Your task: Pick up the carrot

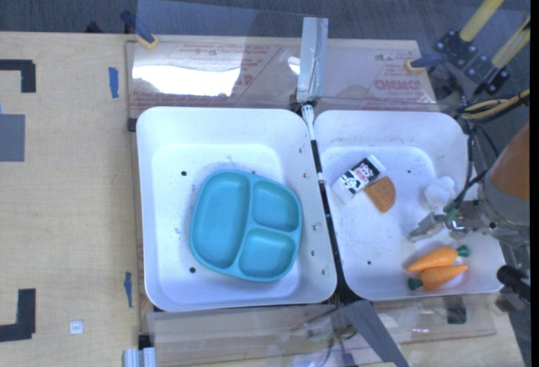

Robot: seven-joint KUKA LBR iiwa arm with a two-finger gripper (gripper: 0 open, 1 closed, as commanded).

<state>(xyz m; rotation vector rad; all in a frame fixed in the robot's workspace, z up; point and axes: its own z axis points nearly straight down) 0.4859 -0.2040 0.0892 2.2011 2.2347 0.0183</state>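
Note:
Two orange carrots lie side by side near the front right corner of the right bin. The upper carrot has its green top pointing right. The lower carrot has its green end pointing left. My gripper hangs just above and slightly left of the upper carrot, apart from both. The arm's orange band shows at the right edge.
A small black-and-white carton, a brown toast-like piece and a pale white object lie in the right bin. A blue divided plate lies in the left bin. Cables run along the right bin's right wall.

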